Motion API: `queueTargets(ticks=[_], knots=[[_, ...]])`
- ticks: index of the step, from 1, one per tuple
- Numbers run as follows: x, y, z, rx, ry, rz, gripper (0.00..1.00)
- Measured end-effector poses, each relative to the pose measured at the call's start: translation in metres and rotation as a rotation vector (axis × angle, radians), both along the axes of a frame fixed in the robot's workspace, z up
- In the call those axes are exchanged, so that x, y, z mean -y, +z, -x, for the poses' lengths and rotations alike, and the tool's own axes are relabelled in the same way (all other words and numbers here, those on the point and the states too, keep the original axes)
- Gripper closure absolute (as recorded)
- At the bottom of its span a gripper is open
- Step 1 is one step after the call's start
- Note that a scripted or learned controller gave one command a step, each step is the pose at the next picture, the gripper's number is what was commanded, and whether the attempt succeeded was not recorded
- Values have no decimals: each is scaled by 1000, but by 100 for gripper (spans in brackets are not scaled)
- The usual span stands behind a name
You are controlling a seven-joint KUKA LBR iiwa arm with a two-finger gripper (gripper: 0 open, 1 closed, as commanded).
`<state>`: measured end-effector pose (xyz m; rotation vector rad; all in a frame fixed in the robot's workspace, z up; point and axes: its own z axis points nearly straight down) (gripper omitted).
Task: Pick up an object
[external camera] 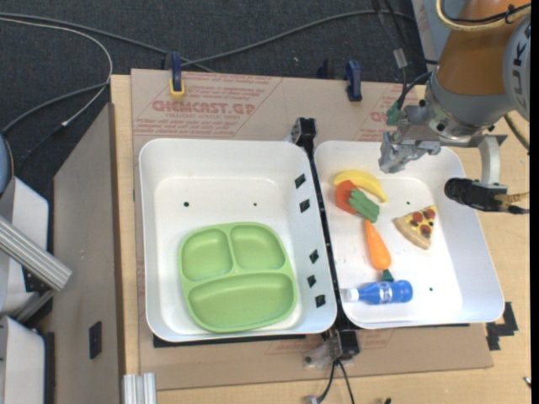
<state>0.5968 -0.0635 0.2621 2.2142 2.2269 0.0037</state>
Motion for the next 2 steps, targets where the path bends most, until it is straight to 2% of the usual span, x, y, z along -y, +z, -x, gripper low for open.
queueTargets(ticks=[1,2], knots=[[-61,-11,-14,-1,1,-1,100],[-103,-27,-19,-5,-1,0,100]])
